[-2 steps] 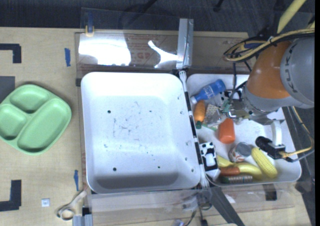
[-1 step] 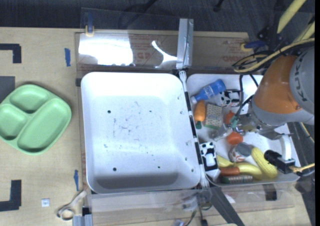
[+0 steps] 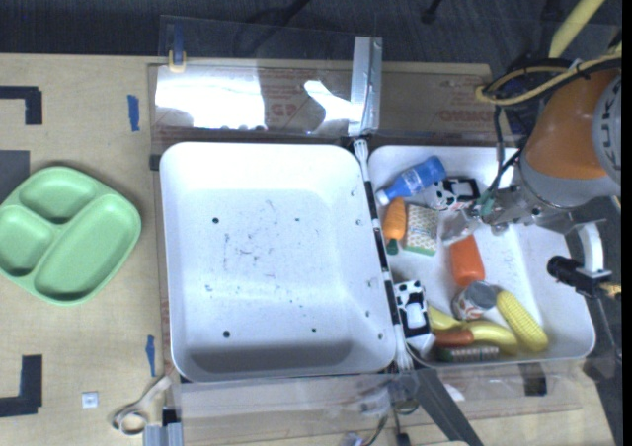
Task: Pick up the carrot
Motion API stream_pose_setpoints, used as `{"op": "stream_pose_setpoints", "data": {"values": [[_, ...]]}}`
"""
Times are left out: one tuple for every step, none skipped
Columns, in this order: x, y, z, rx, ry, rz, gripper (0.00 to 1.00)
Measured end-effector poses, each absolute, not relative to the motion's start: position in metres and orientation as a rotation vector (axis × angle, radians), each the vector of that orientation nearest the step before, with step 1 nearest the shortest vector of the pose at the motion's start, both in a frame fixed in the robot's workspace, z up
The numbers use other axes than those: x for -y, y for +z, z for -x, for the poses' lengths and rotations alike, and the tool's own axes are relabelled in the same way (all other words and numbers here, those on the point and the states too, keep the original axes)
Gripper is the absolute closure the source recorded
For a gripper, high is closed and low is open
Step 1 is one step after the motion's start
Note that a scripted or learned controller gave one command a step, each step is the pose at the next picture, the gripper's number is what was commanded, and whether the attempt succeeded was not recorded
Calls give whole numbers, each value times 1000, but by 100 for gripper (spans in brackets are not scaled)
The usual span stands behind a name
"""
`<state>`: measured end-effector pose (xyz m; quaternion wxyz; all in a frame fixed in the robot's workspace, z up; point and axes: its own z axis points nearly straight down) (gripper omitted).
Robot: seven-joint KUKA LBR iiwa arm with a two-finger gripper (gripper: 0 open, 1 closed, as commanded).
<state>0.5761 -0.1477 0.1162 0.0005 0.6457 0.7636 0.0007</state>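
The carrot [image 3: 465,260], a short orange stub, lies in the middle of the right bin [image 3: 573,340] among other toy foods. My gripper [image 3: 490,209] hangs over the bin's upper middle, just above and to the right of the carrot and apart from it. It sits close to a black-and-white patterned item [image 3: 457,192]. The arm's orange band [image 3: 571,128] shows above the wrist at the right.
The right bin also holds a blue bottle [image 3: 419,178], an orange-topped item [image 3: 395,222], a mesh-patterned block [image 3: 423,229], a can [image 3: 478,298], corn [image 3: 521,322], a banana [image 3: 476,332] and a red piece [image 3: 453,340]. The left bin [image 3: 197,178] adjoins it. A green divided plate [image 3: 65,234] lies far left.
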Motion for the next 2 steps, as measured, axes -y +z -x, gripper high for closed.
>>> {"op": "stream_pose_setpoints", "data": {"values": [[153, 87, -565, -2574, 6, -1793, 0], [154, 98, -566, -2567, 10, -1794, 100]]}}
